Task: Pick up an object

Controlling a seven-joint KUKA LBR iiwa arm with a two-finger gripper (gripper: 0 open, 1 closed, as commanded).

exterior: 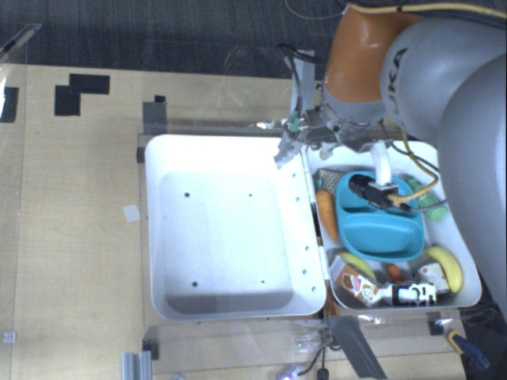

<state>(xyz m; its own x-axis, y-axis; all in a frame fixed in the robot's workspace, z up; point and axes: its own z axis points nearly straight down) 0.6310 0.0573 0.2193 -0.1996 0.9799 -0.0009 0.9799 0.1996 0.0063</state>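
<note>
Left bin (pixel 222 228): below-left of the hand (pixel 289 147) (open or closed cannot be told). Right bin (pixel 469 285): below-right of hand. Blue dish (pixel 380 240), banana (pixel 450 267), carrot (pixel 325 214): candidate objects, all in right bin, apart from hand.

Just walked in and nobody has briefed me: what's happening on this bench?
The KUKA arm's gripper hangs over the far rim where the left bin meets the right bin. The right bin holds a blue dish, a carrot and a banana. Nothing is visibly gripped.
</note>
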